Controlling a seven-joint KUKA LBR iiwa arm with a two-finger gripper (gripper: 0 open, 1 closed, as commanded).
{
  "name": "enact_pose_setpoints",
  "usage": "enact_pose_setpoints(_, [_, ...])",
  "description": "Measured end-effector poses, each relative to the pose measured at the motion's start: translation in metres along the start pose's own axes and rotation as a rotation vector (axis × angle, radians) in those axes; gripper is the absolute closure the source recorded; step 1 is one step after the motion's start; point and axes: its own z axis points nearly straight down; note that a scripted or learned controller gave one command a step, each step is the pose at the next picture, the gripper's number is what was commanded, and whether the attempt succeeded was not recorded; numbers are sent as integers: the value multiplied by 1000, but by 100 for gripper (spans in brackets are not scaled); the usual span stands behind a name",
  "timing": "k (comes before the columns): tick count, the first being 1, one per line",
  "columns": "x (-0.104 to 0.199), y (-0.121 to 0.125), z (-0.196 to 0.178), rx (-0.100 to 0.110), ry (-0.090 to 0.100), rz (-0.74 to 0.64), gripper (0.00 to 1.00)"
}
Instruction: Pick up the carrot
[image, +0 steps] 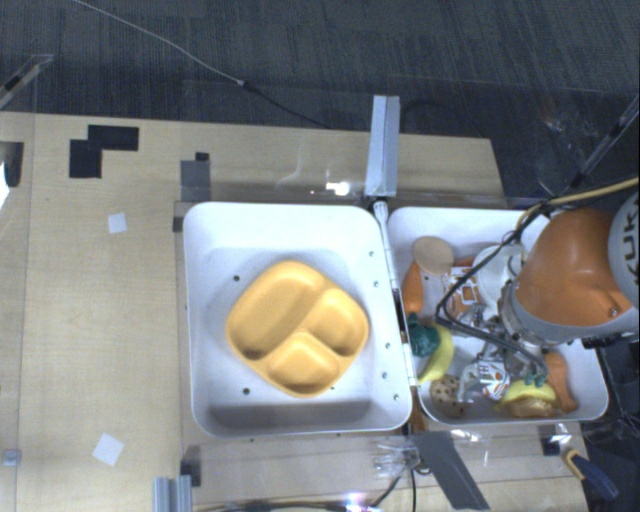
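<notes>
Camera view puts your gripper (492, 362) low over the right bin (596, 405), among cluttered toys; you cannot tell its state. The carrot (412, 290) (probably the orange piece at the bin's left wall) lies apart from it, ungrasped. Beside it, the left bin (210, 240) holds a yellow tray (297, 327). Picking remains undone.

Pale wooden bench top (90, 330), dark ribbed carpet floor (300, 40) beyond its far edge, black tape patches (100, 148) (upper left), small white paper squares (118, 223).
</notes>
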Motion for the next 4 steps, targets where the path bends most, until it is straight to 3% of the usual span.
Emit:
enact_pose_setpoints(1, [-81, -56, -53, 2, 7, 167, 0])
enact_pose_setpoints(2, [0, -58, -16, 1, 17, 157, 0])
enact_pose_setpoints(3, [-52, 9, -11, 2, 11, 346, 0])
enact_pose_setpoints(4, [-38, 103, -92, -2, 10, 462, 0])
